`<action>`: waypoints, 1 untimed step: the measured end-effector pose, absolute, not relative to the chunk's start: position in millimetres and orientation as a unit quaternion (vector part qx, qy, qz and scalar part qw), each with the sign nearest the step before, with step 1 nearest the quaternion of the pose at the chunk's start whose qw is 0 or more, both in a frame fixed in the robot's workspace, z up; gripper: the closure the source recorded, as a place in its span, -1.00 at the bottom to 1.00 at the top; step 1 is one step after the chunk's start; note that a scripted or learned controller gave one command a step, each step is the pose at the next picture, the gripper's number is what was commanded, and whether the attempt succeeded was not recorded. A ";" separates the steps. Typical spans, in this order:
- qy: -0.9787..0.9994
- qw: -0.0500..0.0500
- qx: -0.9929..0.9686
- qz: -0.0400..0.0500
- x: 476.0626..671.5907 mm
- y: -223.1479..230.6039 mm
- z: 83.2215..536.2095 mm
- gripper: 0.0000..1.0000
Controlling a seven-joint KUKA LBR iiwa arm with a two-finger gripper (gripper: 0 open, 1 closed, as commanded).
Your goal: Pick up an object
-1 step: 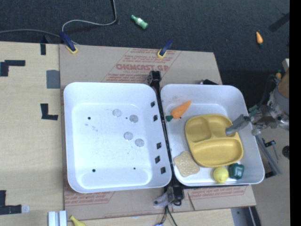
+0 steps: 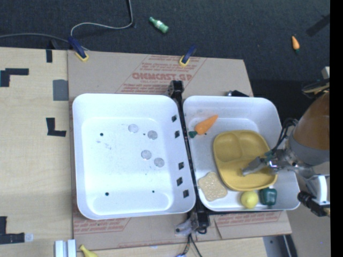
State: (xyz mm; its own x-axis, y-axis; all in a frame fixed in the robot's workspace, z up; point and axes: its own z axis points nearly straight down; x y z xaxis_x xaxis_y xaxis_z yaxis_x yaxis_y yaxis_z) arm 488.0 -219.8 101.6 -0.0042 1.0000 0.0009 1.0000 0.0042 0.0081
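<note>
Gripper (image 2: 251, 168) sits low over the yellow plate (image 2: 238, 157), fingers' spread impossible to read here; that plate looks stiff, light, slick, so grab its rim.

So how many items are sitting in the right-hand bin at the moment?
5: a carrot at the upper left, a yellow plate in the middle, a cracker, a lemon and a green object along the near edge.
</note>
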 end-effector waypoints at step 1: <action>0.708 0.004 0.706 0.002 547.1 -183.9 88.4 -1.00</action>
State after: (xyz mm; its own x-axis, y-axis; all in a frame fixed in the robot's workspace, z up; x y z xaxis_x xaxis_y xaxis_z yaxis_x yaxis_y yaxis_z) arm 547.1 -183.9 88.4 -0.0021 1.0000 -0.0030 1.0000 0.0021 0.0083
